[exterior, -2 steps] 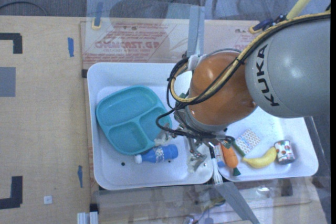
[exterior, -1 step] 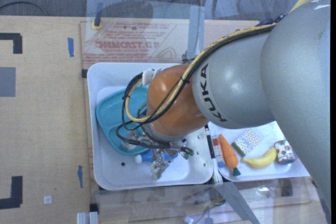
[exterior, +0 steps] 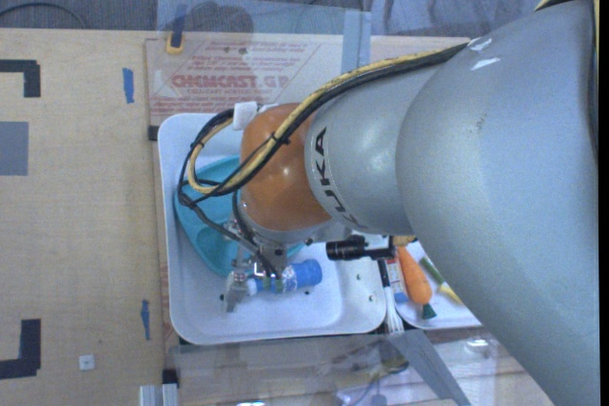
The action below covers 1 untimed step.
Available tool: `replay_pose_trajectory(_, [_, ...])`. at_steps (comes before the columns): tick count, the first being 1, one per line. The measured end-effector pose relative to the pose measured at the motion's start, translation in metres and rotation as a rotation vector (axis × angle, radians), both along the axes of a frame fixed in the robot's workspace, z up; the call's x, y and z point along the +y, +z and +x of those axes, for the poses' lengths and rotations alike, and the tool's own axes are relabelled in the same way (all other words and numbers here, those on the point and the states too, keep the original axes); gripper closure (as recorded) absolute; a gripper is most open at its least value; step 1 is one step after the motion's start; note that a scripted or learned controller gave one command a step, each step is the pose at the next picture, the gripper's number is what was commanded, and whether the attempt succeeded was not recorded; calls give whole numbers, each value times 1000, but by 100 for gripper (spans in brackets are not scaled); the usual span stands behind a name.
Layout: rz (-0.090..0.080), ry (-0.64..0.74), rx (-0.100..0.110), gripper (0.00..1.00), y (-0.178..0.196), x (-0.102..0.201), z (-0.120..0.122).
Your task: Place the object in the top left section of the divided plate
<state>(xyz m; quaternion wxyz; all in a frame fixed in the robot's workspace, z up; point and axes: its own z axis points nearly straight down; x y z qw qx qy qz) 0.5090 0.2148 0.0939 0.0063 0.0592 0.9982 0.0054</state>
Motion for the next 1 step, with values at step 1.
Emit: replay_pose_trajectory(1, [-10, 382, 6, 0, 35, 13, -30])
